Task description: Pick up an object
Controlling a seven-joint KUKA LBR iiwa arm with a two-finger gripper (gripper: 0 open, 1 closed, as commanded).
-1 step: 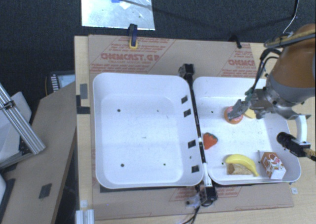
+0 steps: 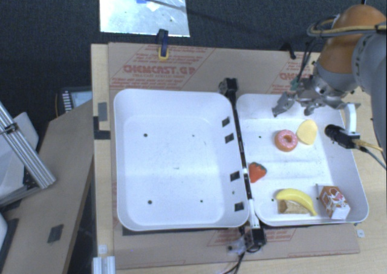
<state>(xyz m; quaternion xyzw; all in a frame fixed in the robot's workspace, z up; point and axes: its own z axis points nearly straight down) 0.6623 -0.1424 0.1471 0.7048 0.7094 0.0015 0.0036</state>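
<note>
The right bin (image 2: 266,123) holds several objects. A pink donut (image 2: 285,140) lies near its middle, touching a pale yellow piece (image 2: 307,132) on its right. A red strawberry-like item (image 2: 257,172) rests against the bin's left wall. Along the front edge a yellow banana (image 2: 296,197) lies over a brown slice (image 2: 290,207), and a small red-and-white box (image 2: 334,201) stands at the front right. My gripper (image 2: 295,108) hangs over the back of the right bin, above and behind the donut. Its fingers are spread open with nothing between them.
The left bin (image 2: 130,109) sits beside the right one, with a black divider strip (image 2: 237,146) between them. Both rest on a cardboard sheet (image 2: 175,64). A yellow-and-black clamp (image 2: 162,44) stands at the sheet's back edge.
</note>
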